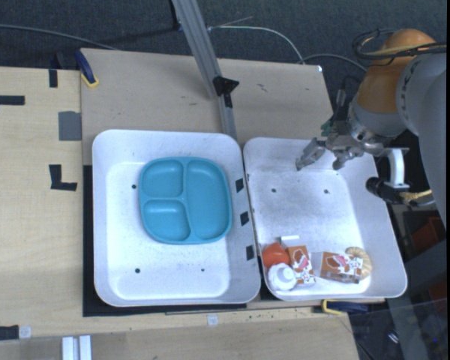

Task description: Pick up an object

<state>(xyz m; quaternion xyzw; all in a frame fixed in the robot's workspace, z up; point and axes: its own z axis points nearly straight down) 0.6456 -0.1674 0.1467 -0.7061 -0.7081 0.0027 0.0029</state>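
Objects for picking are gathered in the near corner of the right bin (375, 223): an orange-red round item (274, 255), a white rounded piece (282, 277) just in front of it, a red-and-white packet (301, 264) touching both, and a brown packet with a printed picture (346, 265) just beside that, toward the bin's right side. A small white strip (289, 238) is seen lying just behind the orange-red item. The rest of that bin's speckled floor is left bare.

The claw (322, 159) is held over the far edge of the right bin, well apart from the cluster. Its two fingers are spread apart, pointing down and outward, and nothing is held between them. The grey arm with its orange band (382, 81) is seen reaching in from the right.

In the left bin (109, 223) a blue divided plate (185, 200) with three compartments is laid flat, toward the far half. A grey metal bar (199, 40) is slanted across the bench (30, 201) behind the bins.
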